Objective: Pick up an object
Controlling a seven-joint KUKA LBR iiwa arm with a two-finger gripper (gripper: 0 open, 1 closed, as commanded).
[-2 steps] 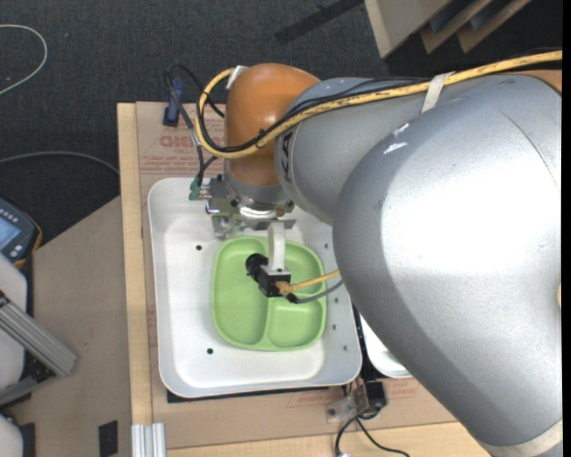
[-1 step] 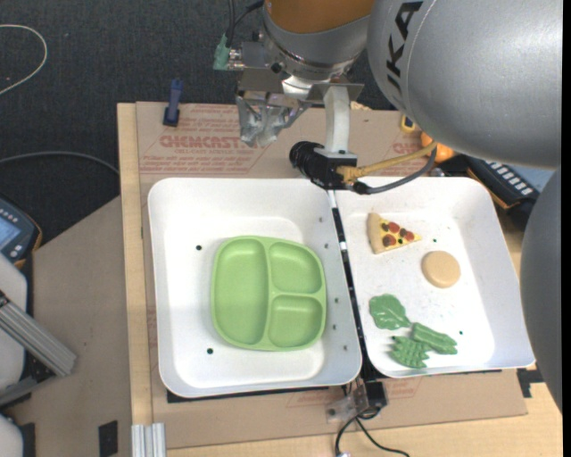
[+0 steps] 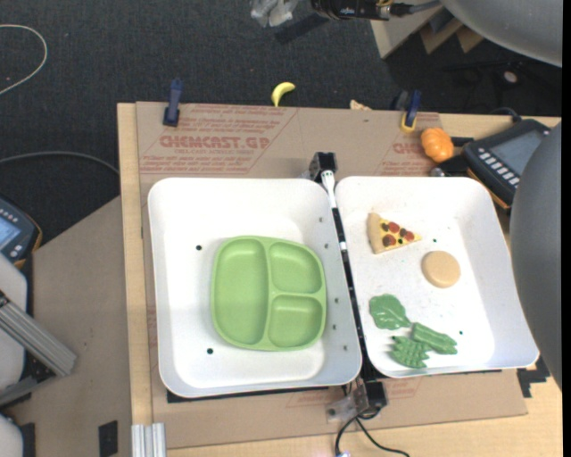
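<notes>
- Right, arm (image 3: 546, 241) first: a big grey blur on the right, cut by the frame edge, and it hides the right rim of the right bin (image 3: 473, 201).
- Gripper state: apart or together, I cannot tell.
- Another blurred grey mass (image 3: 513, 27) fills the top right corner, also cut off.
- Things to pick all lie in the right bin: pizza slice (image 3: 390, 233) upper left, tan disc (image 3: 441, 269) just right of and below it, a green leaf (image 3: 389, 311) lower down, and a second green piece (image 3: 424, 346) near the front rim, its shape hard to make out.
- Left bin (image 3: 169, 268) holds a green plate (image 3: 268, 293) with three sections, lying flat in the middle.
- Writing now: the cardboard (image 3: 134, 268) under the bins shows red print, "CHEMCAST" and then "G P"; the smaller lines beneath are too fine to read, and the same print by the far right corner is unreadable.
- Two blue clamps (image 3: 171, 103) grip the cardboard's far edge.
- Beyond that edge, a banana (image 3: 283, 92) on the dark floor; an orange lump (image 3: 436, 143) sits at the far right corner.
- Black keypad (image 3: 504, 161) beside it, partly behind the arm, labels illegible.
</notes>
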